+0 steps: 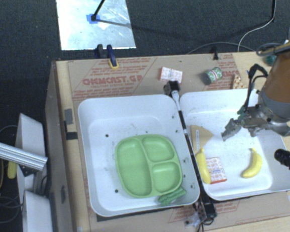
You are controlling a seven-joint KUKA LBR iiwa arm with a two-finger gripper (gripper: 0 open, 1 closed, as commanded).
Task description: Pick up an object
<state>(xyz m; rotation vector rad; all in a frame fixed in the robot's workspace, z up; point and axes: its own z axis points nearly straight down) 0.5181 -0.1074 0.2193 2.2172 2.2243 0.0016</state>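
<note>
My gripper (239, 131) hovers over the middle of the right bin (219, 104), its fingers spread open with nothing between them. A yellow banana (252, 163) lies in that bin, just below and right of the gripper. Against the bin's left wall rests a second yellow fruit-like piece (203, 166), and a red-and-white packet (216, 170) lies beside it. A thin beige strip (195, 134) sits left of the gripper. In the left bin (99, 117) are a green divided plate (148, 164) and a small green item (171, 196) at the plate's lower edge.
On the cardboard behind the bins sit a small green can (213, 75) and a white packet (170, 75). A blue-and-yellow clamp (110, 54) grips the bench's back edge. The divider (185, 134) between the bins runs just left of the yellow piece.
</note>
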